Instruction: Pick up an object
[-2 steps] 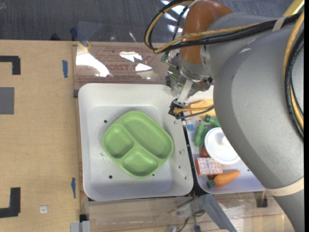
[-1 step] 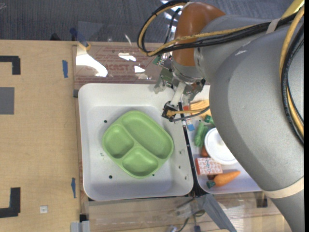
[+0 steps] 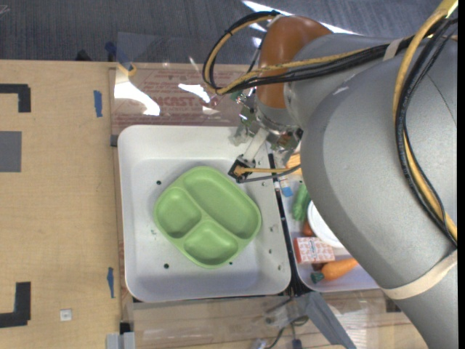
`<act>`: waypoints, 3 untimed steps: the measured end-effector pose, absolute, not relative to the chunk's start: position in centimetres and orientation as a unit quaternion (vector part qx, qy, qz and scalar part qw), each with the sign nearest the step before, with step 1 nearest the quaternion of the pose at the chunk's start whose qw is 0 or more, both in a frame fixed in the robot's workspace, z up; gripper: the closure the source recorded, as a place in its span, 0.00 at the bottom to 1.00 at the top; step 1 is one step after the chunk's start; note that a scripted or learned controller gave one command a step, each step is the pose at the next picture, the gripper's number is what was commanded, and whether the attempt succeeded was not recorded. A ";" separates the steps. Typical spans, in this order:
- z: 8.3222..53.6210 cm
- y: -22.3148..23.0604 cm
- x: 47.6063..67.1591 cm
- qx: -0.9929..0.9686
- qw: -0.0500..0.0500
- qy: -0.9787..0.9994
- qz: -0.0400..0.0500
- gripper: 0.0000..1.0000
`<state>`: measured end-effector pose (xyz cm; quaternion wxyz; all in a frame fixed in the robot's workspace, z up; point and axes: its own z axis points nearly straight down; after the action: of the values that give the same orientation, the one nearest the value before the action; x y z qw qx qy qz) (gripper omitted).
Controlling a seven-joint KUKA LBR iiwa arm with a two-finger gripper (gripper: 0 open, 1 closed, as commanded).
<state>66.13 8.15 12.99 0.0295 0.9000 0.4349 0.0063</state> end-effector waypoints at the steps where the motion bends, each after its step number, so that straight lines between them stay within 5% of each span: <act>1: 13.2 8.2 65.8 0.949 0.031 0.313 0.017 0.00; 3: 13.2 8.2 65.7 0.958 0.030 0.283 0.018 0.00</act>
<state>65.69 8.21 13.21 0.0297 0.9585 0.2830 0.0184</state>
